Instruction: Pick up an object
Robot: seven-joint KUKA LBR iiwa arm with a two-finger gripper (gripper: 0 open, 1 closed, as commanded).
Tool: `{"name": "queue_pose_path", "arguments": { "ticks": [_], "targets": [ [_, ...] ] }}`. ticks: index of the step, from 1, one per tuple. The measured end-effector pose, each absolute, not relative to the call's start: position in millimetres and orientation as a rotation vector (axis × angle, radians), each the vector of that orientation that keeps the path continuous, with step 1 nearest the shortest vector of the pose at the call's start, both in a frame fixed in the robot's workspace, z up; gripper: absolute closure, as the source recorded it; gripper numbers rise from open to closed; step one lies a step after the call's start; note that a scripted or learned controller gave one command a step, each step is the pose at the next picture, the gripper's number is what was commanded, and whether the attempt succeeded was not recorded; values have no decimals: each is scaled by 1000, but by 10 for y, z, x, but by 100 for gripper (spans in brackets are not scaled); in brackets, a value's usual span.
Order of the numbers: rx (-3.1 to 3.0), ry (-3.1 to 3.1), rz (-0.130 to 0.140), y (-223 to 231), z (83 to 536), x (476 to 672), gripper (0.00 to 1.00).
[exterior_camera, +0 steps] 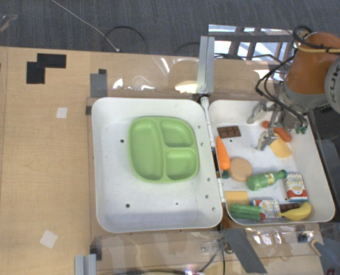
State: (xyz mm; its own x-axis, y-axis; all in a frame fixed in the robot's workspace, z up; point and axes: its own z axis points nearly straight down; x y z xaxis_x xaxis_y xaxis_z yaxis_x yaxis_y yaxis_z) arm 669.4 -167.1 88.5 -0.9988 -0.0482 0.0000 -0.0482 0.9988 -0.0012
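Pale wooden bench top (38, 171) carries two shallow white bins side by side, and you are looking down on them at a slant. Your left white bin (110, 211) holds a green plastic divided plate (161, 149) near its middle. Take that plate as your landmark.

To the right of the plate, past the wall between the bins, the right white bin (321, 179) holds the loose items. Closest to the plate lies an orange toy carrot (222, 154), with a brown chocolate bar (228, 132) just above it and a round tan cookie (241, 168) beside it. Further right you see a green toy bottle (266, 180) and a small red and white carton (296, 188). Along the bin's near edge sit a yellow cheese block (236, 197), a green cucumber-like piece (245, 212) and a yellow banana (296, 212).

Your grey arm with the orange band (313, 62) reaches in at the far right, and its gripper (268, 132) hangs low in the bin's upper part, just left of a red toy piece (283, 134) and a pale yellow wedge (281, 148). You cannot tell from this view how the pincer stands, and nothing shows clearly between it.
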Motion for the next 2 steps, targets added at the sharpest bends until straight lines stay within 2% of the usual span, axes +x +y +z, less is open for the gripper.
{"name": "queue_pose_path", "arguments": {
  "ticks": [1, 2],
  "targets": [
    [-81, 3119, -6, -1657, 1041, 6742, 100],
    [-810, 3017, -12, -1851, 2196, 6724, 100]
  ]
}}
